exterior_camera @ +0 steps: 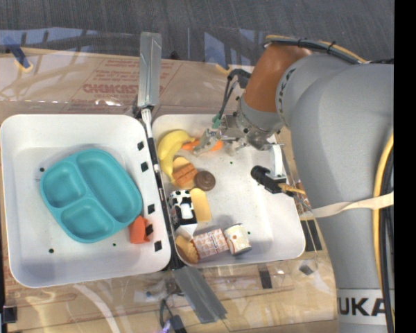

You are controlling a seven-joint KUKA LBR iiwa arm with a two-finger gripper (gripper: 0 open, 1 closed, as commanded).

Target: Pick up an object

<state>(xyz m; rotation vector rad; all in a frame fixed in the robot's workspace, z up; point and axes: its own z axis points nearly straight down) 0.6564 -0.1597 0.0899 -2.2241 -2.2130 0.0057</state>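
My gripper (211, 141) hangs low over the far part of the right bin (263, 217), close to its far left corner, and from this angle I cannot tell how it is set or whether it has anything in it. A banana (168, 151) lies just to its left, against the bin's left wall, with a small orange piece (191, 144) beside the gripper's tip. Nearer along that wall sit a brown bun-like item (184, 174), a dark round thing (205, 180), a pale yellow block (200, 205) and a black-and-white item (182, 205). At the near edge lie a wrapped packet (209, 243) and a small can (238, 240). The left bin (28, 255) holds a teal divided tray (90, 194) with an orange object (138, 230) at its near right corner.
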